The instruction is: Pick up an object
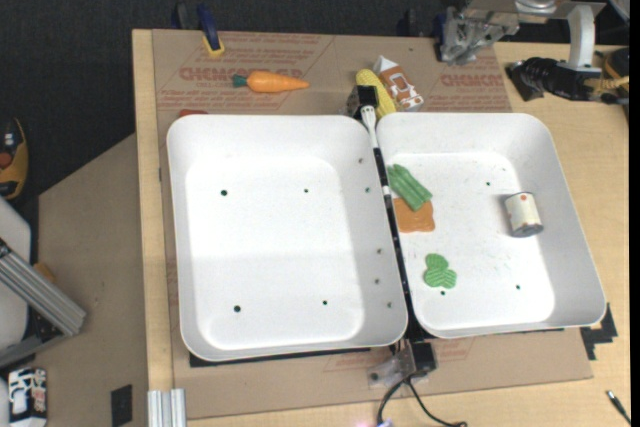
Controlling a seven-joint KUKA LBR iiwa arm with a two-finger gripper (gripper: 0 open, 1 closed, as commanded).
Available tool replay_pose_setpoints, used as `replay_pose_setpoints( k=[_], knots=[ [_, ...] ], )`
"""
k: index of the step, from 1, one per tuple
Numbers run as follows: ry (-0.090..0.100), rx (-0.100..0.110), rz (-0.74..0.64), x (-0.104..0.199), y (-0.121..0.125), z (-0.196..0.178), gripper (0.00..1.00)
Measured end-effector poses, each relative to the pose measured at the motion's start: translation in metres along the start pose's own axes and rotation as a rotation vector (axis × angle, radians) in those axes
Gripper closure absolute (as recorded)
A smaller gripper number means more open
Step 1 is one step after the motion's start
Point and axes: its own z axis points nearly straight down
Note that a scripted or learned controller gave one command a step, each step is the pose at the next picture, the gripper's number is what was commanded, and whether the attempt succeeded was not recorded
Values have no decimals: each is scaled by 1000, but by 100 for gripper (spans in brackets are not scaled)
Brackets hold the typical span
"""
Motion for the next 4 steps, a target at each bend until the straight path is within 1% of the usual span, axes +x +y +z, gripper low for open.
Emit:
replay_pose_setpoints(
  k=[1, 2, 3, 4],
  knots=[
    [5, 22, -12, 91, -33, 9, 100],
    [5, 23, -13, 166, -54, 29, 100],
    [7, 15, -14, 244, -78, 8, 100],
    [6, 14, -8, 249, -98, -25, 100]
  ],
)
